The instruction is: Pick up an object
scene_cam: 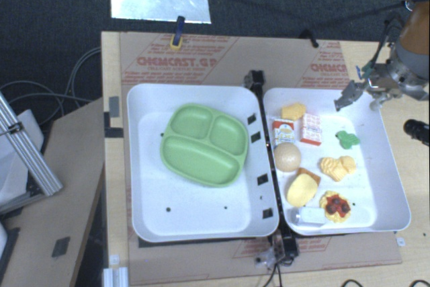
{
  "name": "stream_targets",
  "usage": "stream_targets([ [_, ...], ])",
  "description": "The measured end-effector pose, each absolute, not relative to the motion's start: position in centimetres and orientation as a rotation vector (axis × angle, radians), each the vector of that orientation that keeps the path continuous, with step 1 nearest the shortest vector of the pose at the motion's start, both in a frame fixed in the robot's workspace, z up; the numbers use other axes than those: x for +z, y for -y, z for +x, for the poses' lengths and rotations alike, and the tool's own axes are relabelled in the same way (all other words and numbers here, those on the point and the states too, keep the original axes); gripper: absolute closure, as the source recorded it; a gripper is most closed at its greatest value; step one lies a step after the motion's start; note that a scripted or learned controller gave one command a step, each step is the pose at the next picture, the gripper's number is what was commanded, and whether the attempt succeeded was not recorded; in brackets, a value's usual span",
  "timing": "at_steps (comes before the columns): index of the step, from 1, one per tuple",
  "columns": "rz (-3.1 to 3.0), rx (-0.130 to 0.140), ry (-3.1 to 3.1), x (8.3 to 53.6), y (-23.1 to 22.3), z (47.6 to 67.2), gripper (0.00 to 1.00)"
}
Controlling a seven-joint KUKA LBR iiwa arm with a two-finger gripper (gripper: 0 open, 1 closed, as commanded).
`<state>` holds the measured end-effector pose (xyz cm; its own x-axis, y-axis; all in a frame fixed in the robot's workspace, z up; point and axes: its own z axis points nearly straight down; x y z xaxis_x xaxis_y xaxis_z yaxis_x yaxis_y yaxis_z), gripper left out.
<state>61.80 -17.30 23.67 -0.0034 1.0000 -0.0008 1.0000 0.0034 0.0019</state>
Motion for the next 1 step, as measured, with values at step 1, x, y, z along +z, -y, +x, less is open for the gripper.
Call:
stream_targets([
  [1, 2.222, -0.002, -2.225, 17.89, 16.72, 61.07, 0.0],
])
